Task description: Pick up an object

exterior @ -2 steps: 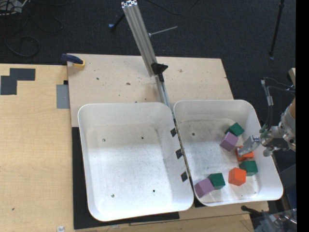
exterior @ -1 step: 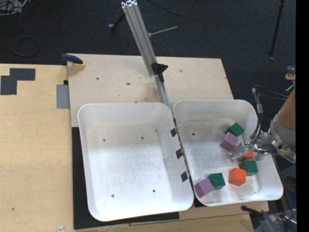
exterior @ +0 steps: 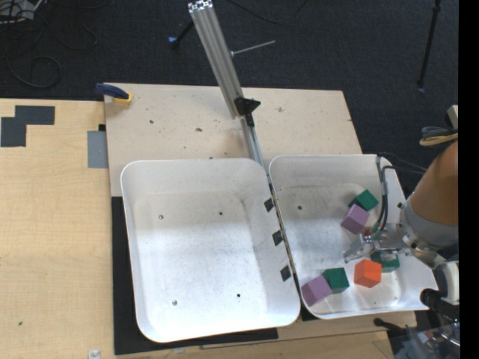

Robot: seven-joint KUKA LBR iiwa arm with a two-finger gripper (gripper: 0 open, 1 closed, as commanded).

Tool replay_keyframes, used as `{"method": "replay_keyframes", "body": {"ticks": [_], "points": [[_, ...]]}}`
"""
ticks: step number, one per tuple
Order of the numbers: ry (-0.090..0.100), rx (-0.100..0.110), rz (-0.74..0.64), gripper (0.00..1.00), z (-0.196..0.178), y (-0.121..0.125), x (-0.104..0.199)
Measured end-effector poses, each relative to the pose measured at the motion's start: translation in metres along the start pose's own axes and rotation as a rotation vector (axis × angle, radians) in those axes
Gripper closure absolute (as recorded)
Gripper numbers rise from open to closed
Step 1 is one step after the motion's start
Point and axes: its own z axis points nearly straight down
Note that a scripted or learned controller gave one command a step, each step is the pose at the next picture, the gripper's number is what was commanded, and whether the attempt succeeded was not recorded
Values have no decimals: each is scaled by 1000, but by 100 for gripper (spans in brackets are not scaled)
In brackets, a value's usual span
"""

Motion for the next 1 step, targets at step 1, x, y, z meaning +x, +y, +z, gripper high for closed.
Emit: {"method": "replay_keyframes", "body": {"ticks": [1], "points": [[0,-3,7,100,-13,1,-1]]}}
